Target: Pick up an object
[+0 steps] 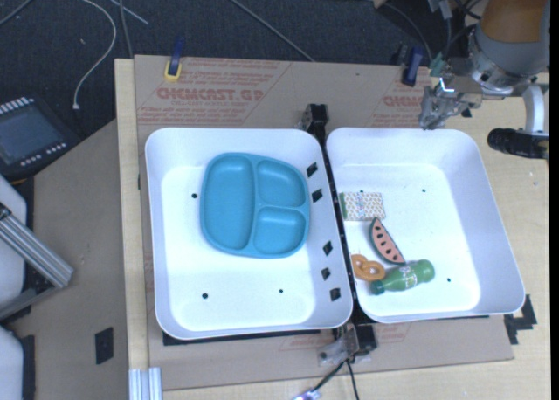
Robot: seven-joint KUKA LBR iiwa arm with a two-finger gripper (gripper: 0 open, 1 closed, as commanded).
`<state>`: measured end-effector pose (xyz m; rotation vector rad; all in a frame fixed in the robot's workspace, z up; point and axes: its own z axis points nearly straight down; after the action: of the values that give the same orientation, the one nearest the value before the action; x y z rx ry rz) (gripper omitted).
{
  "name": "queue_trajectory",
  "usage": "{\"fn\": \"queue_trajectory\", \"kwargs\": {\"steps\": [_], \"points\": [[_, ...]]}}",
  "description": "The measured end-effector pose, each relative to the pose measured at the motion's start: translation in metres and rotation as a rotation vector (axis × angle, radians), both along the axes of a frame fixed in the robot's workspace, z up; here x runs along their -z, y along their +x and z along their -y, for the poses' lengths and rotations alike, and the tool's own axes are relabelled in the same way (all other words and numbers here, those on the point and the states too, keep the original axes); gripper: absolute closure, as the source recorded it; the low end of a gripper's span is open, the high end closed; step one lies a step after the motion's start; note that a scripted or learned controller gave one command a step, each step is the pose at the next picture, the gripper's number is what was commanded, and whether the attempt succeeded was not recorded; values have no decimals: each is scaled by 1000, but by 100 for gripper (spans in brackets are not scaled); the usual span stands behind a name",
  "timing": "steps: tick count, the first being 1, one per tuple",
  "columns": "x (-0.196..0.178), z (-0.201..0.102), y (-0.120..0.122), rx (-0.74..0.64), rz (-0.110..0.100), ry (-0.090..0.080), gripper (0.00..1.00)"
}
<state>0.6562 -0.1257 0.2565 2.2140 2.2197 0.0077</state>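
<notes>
The right bin (454, 149) holds a patterned square cloth (362, 205), a watermelon slice (385, 241), an orange pretzel-like piece (364, 267) and a green bottle (403, 277), all grouped near its left front. My gripper (434, 116) hangs over the back rim of the right bin, well behind those objects and apart from them. Nothing shows between its tips.
A blue divided plate (256, 204) lies in the left bin (175, 241). Black clips run along the divider between the bins. Cables lie on the dark floor beyond the bench, and a cardboard sheet (218, 88) sits under both bins.
</notes>
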Motion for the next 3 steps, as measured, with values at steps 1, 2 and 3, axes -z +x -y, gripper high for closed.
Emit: {"fn": "queue_trajectory", "kwargs": {"steps": [1, 2, 3], "points": [[9, -46, -30, -2, -12, 4, 100], [20, -103, -54, -3, -13, 4, 100], [21, -163, -78, -4, -12, 5, 100]]}}
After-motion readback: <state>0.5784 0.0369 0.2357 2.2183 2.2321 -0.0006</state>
